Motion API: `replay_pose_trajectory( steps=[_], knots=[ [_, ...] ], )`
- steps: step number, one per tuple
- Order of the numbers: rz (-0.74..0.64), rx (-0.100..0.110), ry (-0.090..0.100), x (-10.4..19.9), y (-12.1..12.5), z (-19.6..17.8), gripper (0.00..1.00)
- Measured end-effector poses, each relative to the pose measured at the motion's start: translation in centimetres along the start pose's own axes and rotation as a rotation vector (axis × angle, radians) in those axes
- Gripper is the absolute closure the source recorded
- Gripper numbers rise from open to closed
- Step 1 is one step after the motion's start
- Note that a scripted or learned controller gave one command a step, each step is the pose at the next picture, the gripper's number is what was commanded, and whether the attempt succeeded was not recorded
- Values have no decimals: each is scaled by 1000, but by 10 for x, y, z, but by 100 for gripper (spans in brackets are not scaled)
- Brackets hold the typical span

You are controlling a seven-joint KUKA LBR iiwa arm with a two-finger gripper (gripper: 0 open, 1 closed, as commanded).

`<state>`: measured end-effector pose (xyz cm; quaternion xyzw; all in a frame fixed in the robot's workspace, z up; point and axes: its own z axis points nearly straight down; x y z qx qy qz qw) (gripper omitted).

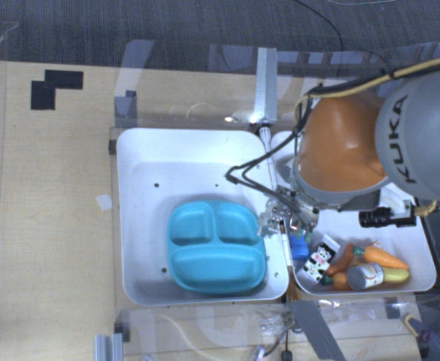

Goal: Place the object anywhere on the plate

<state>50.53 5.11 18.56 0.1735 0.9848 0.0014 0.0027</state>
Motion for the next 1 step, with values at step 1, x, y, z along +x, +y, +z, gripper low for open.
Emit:
replay_pose_trajectory(
  steps=[1],
  knots=[
    [-315, 0, -1, 14, -9, 0, 100]
  ],
)
